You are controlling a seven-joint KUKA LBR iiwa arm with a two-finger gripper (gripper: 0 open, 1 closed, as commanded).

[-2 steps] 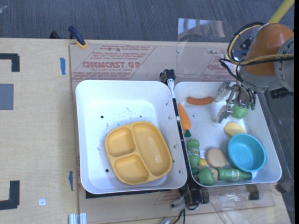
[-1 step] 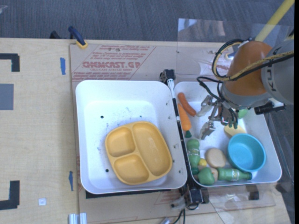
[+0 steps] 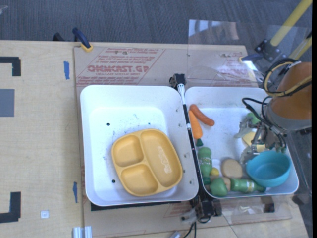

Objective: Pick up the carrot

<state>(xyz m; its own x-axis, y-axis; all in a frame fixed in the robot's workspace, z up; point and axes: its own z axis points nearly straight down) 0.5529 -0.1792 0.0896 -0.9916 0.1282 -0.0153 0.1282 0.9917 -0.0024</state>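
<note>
The carrot lay in the right bin, against the bin's left wall and running lengthwise along it, with what looked like a green stub at its near end. A redder, sausage-like piece lay just beside it at a slant, their far ends close to touching. The gripper hung over the opposite side of that bin, near the blue bowl and well apart from the carrot. Cables and metal parts cluttered the view of it, so I could not tell whether it was released or clenched, and nothing could be seen held in it.

The step in hand, as I judged it, was the approach. To do it well, the arm would need to cross the bin toward its left wall, staying high enough to clear the tan potato-like piece and the green toy vegetables grouped at the near side. The grip would best close across the carrot's narrow width, which meant one side sliding down between carrot and wall; there looked to be little room there. Coming down on the carrot's middle, away from the red piece, would lower the chance of catching the wrong thing or pinching both. The yellow divided plate in the left bin played no part.
</note>
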